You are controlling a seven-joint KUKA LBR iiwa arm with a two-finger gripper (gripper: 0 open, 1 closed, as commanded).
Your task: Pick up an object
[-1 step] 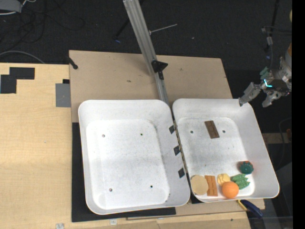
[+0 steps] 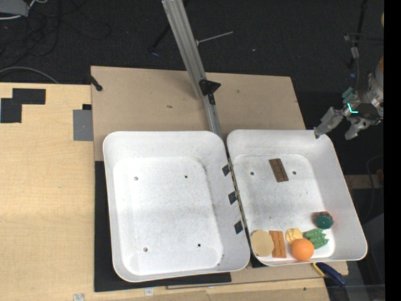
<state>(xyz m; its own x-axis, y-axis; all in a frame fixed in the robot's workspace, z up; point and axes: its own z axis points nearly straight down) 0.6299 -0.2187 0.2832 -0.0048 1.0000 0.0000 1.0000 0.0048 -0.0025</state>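
- Objects to pick: you have a cluster along the near edge of the right bin (image 2: 341,187), toward its near right corner, and one piece alone nearer that bin's far edge. The left bin (image 2: 119,168) carries nothing to grasp, so a descent there wastes the try.
- The brown block (image 2: 278,169) lies flat and apart from everything else. It looks thin, so the fingers may close over it and slide off, or scrape the bin floor.
- At the near edge, the tan round piece (image 2: 262,242) touches the orange-brown slab (image 2: 278,244), with the yellow piece (image 2: 293,234) just beside. A closing grip here probably catches two things or shoves one into its neighbour.
- The orange ball (image 2: 302,249) sits against the near rim and touches the green leafy piece (image 2: 316,237). Being round, it may roll away under a push, and the rim may block one finger.
- The dark teal object (image 2: 324,219) sits near the right wall, which leaves little room on that side.
- The gripper (image 2: 343,121) hangs beyond the far right corner of the right bin, its fingers spread apart and holding nothing. It stands well apart from the cluster, so a slight aiming error could land it on the rim.
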